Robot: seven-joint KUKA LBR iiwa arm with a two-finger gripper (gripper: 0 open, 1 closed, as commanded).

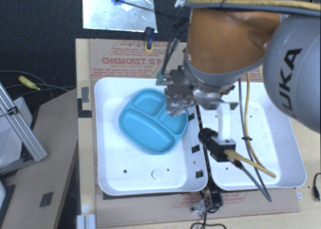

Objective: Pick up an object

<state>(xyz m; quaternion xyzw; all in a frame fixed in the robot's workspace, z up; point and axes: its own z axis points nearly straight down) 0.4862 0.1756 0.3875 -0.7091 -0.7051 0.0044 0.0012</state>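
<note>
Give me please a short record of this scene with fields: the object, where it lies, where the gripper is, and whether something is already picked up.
object: blue divided plate, with three compartments
place: lying flat in the left bin, toward its middle and back
second bin: right bin, beside the left one
gripper: the gripper is low over the plate's right rim, near the divider between the bins
contact: cannot tell if it touches the plate
grasp: the plate rests on the bin floor; nothing visibly held
arm: grey arm with orange band, reaching in from the right
</note>
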